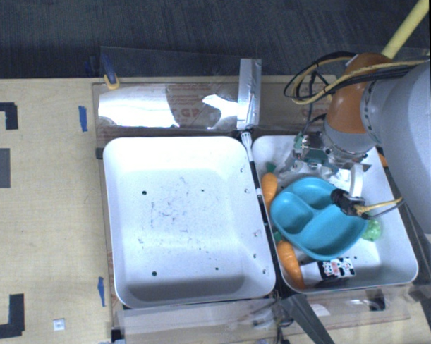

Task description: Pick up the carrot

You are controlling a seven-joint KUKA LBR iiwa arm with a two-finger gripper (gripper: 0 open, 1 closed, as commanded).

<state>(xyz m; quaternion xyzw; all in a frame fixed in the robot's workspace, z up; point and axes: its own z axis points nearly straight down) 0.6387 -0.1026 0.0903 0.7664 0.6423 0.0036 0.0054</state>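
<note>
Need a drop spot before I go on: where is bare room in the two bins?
Free: the left bin, its whole floor bare. Crowded: the right bin, where the blue dish, the carrot along the divider and the gripper fill the floor.

Two bins side by side, left bin point(178, 218), right bin point(395, 257) holding a bowl point(317, 217) in its middle, carrot point(270, 187) at the bowl's left, partly under it, arm point(368, 106) above the bin's far part.
</note>
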